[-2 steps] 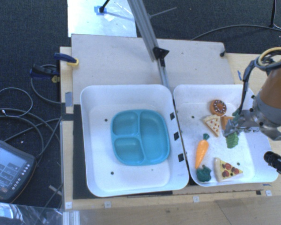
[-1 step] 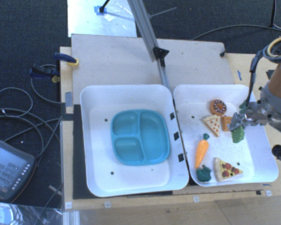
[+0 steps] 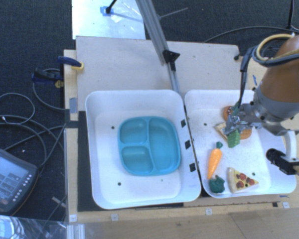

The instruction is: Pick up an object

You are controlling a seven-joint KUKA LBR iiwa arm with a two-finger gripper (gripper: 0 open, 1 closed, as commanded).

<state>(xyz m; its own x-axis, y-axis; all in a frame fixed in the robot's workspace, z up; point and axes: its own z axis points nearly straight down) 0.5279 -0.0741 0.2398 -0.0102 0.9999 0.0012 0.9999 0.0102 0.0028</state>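
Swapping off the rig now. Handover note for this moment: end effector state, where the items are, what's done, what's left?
End effector: low in the right bin, over a green toy piece and an orange round item. Open or shut: cannot tell; no grasp confirmed.
Right bin also holds a carrot, a dark green broccoli-like piece and a pizza slice.
Left bin: blue divided plate.
Done: arm is down among the items.
Left: secure one object and lift it.

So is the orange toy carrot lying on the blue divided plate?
No, the orange toy carrot lies in the right white bin, while the blue divided plate sits in the left bin.
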